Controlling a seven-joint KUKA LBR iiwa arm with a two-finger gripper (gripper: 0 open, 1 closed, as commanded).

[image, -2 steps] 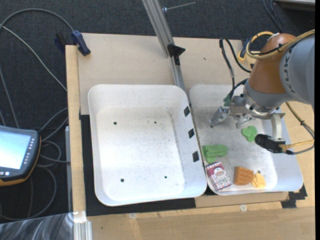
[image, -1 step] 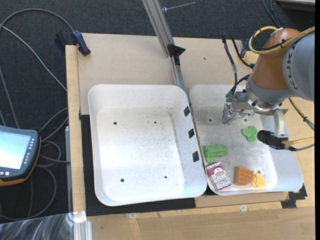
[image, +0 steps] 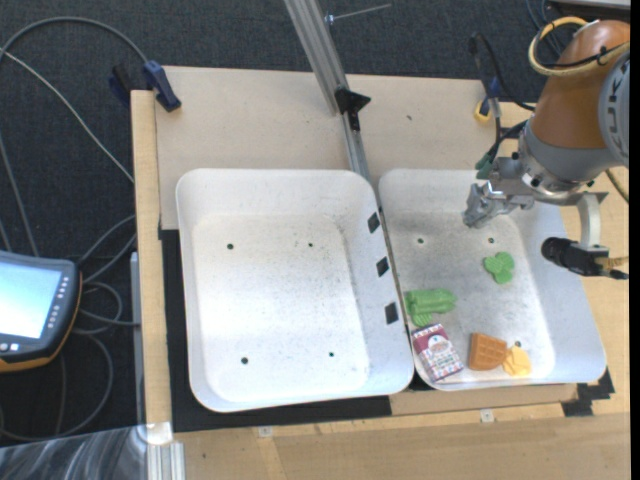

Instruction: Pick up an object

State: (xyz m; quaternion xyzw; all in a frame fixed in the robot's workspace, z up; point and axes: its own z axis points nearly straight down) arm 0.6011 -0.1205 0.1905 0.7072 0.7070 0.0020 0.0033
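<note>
The long green soft toy [image: 430, 303] and small green lump [image: 499, 266] lie in the right white bin [image: 560, 318]. The gripper [image: 480, 208] hangs above, holding nothing. It might miss the small lump and close on air.

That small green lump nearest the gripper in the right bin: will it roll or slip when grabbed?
The green lump looks rounded and knobbly, so it may shift or roll a little if nudged. It seems small and probably light, lying apart from other items. The gripper hangs above the right bin, not touching it.
</note>
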